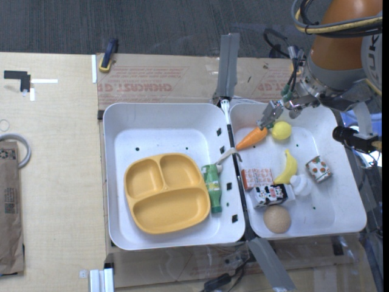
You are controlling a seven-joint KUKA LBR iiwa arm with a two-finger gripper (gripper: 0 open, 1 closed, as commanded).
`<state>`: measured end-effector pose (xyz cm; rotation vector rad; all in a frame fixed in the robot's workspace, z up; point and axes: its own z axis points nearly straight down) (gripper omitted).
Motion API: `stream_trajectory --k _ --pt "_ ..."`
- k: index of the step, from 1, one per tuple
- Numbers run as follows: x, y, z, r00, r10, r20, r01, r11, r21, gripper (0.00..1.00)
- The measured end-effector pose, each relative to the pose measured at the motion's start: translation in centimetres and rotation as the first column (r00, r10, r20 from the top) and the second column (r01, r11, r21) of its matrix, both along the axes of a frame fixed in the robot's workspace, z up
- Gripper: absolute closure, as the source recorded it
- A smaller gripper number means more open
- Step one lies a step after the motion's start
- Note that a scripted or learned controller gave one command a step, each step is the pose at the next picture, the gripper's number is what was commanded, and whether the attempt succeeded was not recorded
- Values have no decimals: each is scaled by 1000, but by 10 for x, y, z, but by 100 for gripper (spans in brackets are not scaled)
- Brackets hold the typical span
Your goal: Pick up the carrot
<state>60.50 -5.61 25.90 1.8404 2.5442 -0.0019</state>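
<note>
The carrot (251,139) lies in the right bin (340,224), at about ten o'clock from that bin's centre, close to the divider between the two bins. It is tilted, its thick end up toward two o'clock and its thin tip pointing down toward eight o'clock. The hand (271,112) sits just above the thick end, at roughly one o'clock from the carrot. Whether its fingers are spread or closed cannot be told, nor whether they touch the carrot.

Just beside the carrot's thick end, at three o'clock from it, is a yellow lemon (281,130). Below, near the bin's centre, a banana (288,168) curves downward. At nine o'clock from the banana lies a red-and-white packet (257,176), and under that a small black-and-white carton (271,194) with a white cap beside it. At six o'clock in the bin rests a tan egg-shaped ball (277,219). At three o'clock stands a small printed cup (318,168).

The left bin (121,126) holds a yellow divided plate (167,191), with a green bottle (213,187) lying along the plate's three o'clock edge, touching it.

On the counter (48,163) at nine o'clock lies a brown paper bag (9,205).
</note>
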Motion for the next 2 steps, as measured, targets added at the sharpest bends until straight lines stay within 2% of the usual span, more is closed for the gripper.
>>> stream_trajectory --k 1,2 --pt "27 33 -68 999 49 -2 -49 999 0 0" --pt "12 23 -68 997 -81 -3 81 997 0 0"
